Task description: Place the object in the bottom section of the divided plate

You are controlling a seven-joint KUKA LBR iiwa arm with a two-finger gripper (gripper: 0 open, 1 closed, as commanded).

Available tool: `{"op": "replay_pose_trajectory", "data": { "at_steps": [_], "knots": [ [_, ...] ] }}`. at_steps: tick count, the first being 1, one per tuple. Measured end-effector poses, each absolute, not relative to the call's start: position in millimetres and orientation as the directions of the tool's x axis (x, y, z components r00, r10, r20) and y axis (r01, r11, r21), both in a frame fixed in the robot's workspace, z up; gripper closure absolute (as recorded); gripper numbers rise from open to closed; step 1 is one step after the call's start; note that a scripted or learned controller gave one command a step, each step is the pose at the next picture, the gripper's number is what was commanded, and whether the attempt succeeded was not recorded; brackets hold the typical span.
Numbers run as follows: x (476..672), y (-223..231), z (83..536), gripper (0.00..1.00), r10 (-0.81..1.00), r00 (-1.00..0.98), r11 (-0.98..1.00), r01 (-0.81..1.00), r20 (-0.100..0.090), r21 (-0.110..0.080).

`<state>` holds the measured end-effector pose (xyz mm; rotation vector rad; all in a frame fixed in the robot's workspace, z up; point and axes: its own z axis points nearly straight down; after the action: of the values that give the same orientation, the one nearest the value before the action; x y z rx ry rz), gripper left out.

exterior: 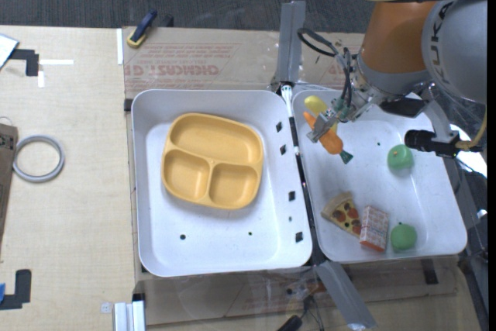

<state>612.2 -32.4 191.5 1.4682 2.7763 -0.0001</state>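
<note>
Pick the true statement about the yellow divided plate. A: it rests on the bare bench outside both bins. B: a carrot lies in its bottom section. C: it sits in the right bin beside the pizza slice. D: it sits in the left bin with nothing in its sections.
D: the yellow divided plate lies in the left bin, all three sections bare.

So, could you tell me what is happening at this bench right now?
The arm reaches into the right bin, its gripper down at a toy carrot beside a yellow toy. Whether it actually has the carrot is unclear. Two green apples, a pizza slice and a small carton also lie there. The yellow divided plate sits in the left bin with nothing in its sections yet.
</note>
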Motion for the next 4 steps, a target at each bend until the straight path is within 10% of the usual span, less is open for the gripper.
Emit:
{"op": "replay_pose_trajectory", "data": {
  "at_steps": [1,2,4],
  "knots": [
    [612.2,-33,192,0.00,0.826,-0.563,0.563,0.826,-0.001,0.000],
    [638.6,-4,191,0.00,0.849,-0.528,0.528,0.849,-0.002,0.000],
    [649.3,133,199,0.00,0.264,-0.965,0.965,0.264,-0.003,0.001]
  ]
}}
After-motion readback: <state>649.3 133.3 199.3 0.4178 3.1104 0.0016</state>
